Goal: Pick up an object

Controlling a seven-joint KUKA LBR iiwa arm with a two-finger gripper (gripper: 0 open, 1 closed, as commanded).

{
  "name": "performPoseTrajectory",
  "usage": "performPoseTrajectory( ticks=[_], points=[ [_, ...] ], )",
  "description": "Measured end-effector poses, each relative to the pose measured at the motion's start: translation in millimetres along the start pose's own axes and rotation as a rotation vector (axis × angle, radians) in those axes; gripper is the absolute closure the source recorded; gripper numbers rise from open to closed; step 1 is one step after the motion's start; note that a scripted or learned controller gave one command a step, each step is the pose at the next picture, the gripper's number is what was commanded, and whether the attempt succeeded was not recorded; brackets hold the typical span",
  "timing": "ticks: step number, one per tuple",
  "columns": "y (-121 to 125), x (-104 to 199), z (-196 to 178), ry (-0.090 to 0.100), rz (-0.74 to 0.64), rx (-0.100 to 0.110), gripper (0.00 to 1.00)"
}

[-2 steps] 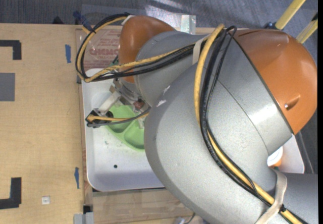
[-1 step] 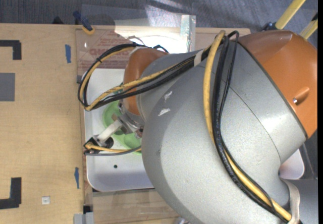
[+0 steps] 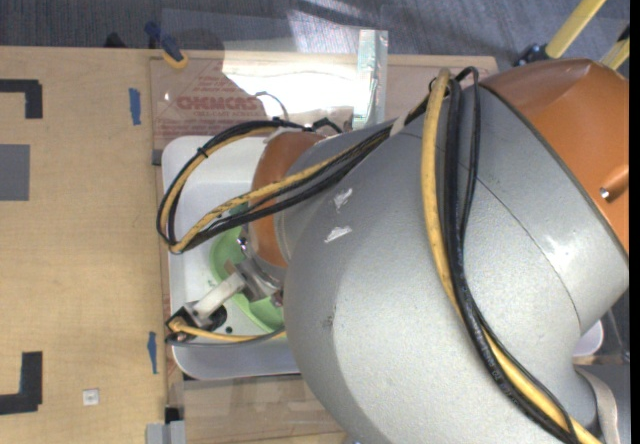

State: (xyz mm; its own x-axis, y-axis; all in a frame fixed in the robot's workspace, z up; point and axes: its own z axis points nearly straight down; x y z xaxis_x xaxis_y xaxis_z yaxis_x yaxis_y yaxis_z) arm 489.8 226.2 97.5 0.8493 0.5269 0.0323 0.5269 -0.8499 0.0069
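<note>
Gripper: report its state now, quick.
Gripper: state cannot be told; it hangs over a green object in the white bin.

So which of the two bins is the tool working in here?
The bin at the view's left, the one holding a green object; the tool is down over that object. The arm's grey body blocks the neighbouring bin.

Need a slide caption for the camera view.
Grey KUKA arm reaches from the right into a white bin, its wrist above a green object.
</note>
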Motion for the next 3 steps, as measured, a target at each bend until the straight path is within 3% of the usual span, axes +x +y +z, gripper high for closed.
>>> performPoseTrajectory(
  ticks=[1, 2, 3],
  points=[
    [-0.6, 6.5, -15.0, 0.017, 0.000, 0.003, 1.00],
    [3.5, -4.1, -268.6, -0.028, -0.225, 0.012, 1.00],
    [2.4, -4.6, -265.6, -0.035, -0.227, 0.012, 0.00]
  ],
)
